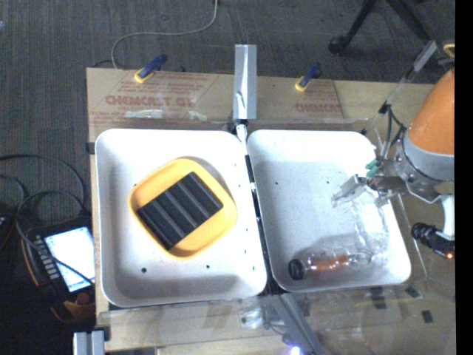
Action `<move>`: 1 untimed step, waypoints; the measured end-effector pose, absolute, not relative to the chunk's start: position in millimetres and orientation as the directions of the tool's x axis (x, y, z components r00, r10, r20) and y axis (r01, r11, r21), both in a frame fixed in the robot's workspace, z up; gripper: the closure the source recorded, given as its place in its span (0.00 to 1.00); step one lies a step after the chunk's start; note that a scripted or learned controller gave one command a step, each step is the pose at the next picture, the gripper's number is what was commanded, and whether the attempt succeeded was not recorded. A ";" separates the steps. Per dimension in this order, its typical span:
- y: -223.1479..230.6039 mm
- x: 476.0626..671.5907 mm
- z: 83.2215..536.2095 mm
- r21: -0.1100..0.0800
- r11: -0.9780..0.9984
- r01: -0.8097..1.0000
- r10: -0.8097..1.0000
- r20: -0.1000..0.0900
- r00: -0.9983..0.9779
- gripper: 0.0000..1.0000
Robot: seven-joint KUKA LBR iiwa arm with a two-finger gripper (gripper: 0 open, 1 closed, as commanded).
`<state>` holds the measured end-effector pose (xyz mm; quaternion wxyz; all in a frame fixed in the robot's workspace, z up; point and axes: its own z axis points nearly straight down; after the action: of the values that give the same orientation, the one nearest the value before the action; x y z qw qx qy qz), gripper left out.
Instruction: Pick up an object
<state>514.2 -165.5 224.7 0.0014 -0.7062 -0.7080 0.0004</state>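
Camera view, arm (436, 128) over right bin (310, 161), pincer (363, 186) grip state unclear

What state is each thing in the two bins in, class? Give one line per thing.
Yellow tray with black ridged insert: lying flat in the left bin, turned at an angle.
Clear bottle: on its side along the right bin's near edge, dark cap pointing left.
Gripper: over the right bin, above the bottle, holding nothing visible.
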 end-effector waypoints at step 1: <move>-109.9 501.3 153.9 -0.003 0.093 0.996 0.996 0.002 -0.093 0.00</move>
<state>501.3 -109.9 153.9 0.0018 -0.6735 -0.7392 0.0001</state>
